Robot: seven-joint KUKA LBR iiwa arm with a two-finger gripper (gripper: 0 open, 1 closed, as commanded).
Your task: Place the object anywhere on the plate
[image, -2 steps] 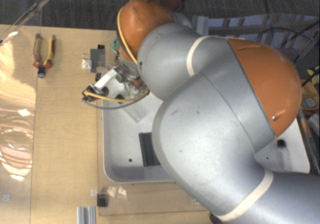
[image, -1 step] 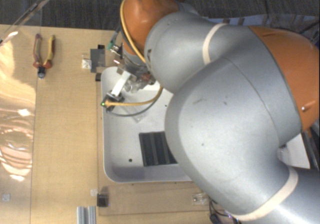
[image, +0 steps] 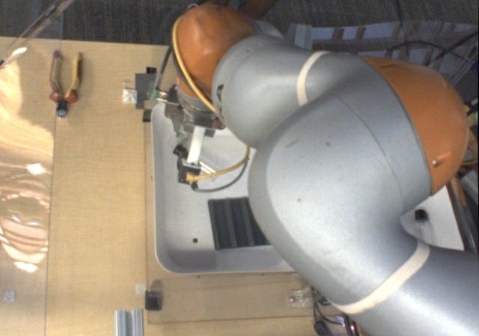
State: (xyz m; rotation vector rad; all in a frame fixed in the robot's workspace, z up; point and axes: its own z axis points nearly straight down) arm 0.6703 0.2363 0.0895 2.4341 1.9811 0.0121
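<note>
Hovering over the white bin (image: 161,246), the gripper (image: 188,126) has a dark ridged block (image: 236,222) down-right of it; open or shut, I cannot tell

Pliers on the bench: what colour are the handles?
Pliers: one handle red, the other yellow; clearest in the camera view.

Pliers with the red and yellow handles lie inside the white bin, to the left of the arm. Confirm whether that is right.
Not right. The camera view shows the pliers lying on the wooden bench, outside the white bin and apart from its left wall. The rest holds: they are to the left of the arm.
</note>
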